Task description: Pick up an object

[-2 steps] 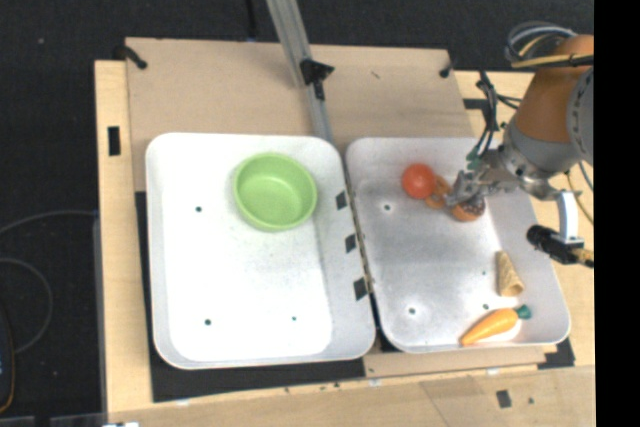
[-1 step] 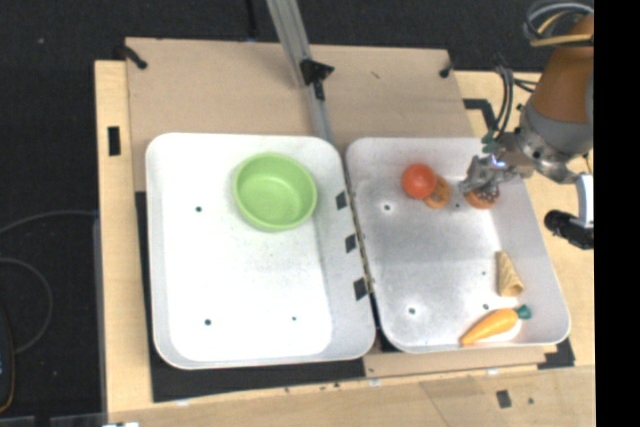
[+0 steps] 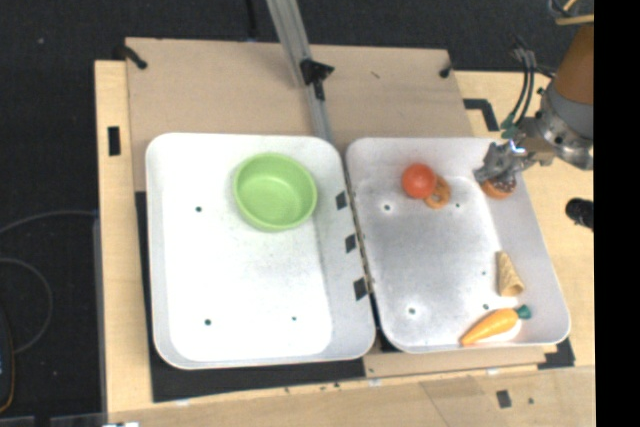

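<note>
Claw (image 3: 497, 173) hovers at the right bin's (image 3: 430, 315) upper right rim, grip unreadable; descending there risks clipping the rim, missing the tomato (image 3: 419, 180).

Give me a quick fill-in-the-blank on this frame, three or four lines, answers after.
1. The green bowl sits in the ____ bin.
2. The red ball lies in the ____ bin.
3. The toy carrot lies near the right bin's ____ corner, at its right side.
4. The hand is over the right bin's ____ edge.

Answers: left; right; front; right
</note>
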